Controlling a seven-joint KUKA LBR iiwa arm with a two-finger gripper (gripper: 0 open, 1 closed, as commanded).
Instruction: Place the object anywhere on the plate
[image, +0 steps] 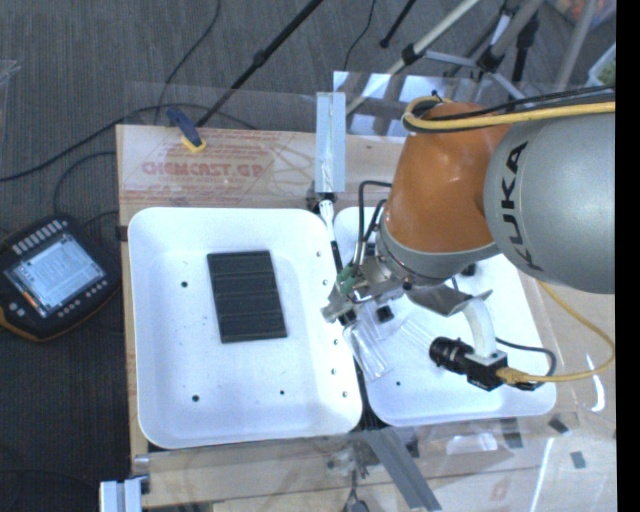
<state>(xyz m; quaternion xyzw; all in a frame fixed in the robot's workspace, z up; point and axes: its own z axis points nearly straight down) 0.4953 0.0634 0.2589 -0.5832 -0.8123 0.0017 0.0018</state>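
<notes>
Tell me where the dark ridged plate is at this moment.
In the camera view, the dark plate lies flat near the middle of the left bin, left of the gripper, which is over the right bin.

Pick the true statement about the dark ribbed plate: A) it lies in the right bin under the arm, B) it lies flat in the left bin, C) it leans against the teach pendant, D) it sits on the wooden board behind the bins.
B: the dark ribbed plate lies flat on the floor of the left bin, apart from the arm over the right bin.
</notes>
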